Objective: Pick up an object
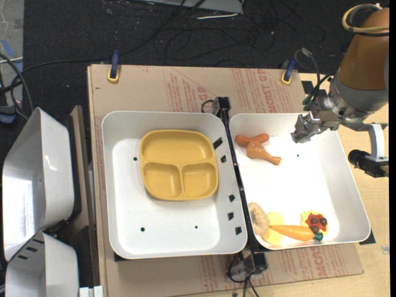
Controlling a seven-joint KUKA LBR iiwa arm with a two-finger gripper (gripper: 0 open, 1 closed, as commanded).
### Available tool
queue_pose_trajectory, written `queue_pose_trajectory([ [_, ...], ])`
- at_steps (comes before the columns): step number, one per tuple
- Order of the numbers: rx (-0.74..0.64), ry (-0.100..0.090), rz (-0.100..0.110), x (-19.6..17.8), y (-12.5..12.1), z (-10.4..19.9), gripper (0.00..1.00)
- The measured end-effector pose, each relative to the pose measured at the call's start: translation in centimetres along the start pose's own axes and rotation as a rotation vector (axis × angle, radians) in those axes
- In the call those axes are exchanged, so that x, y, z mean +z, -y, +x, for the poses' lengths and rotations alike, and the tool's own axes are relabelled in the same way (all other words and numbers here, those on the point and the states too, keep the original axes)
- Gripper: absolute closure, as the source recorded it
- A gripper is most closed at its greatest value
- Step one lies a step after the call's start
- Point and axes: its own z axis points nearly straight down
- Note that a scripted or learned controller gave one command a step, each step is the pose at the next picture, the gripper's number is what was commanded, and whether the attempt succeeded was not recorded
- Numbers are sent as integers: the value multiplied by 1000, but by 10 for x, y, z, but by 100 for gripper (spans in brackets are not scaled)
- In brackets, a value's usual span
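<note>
From above, one orange plastic chicken drumstick (264,154) lies in the right white bin (346,184), long axis slanting, bone end toward lower right. One orange sausage (252,138) touches it. The hand (304,130) hovers near; its opening cannot be told. One yellow divided plate (180,164) fills the left bin (124,184).

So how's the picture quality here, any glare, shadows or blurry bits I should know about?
Camera view: lighting is even and bright; the white bins look slightly washed out, with soft, short shadows under the yellow tray and chicken leg. The gripper is dark and a little blurred, and the small toys in the near corner are too small to make out clearly.
</note>
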Motion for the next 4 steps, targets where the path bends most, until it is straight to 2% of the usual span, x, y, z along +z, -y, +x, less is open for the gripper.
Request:
queue_pose_trajectory([
  [1, -5, -4, 5, -7, 12, 51, 100],
  [2, -6, -4, 8, 2, 21, 110, 100],
  [4, -6, -4, 8, -4, 56, 201, 100],
])
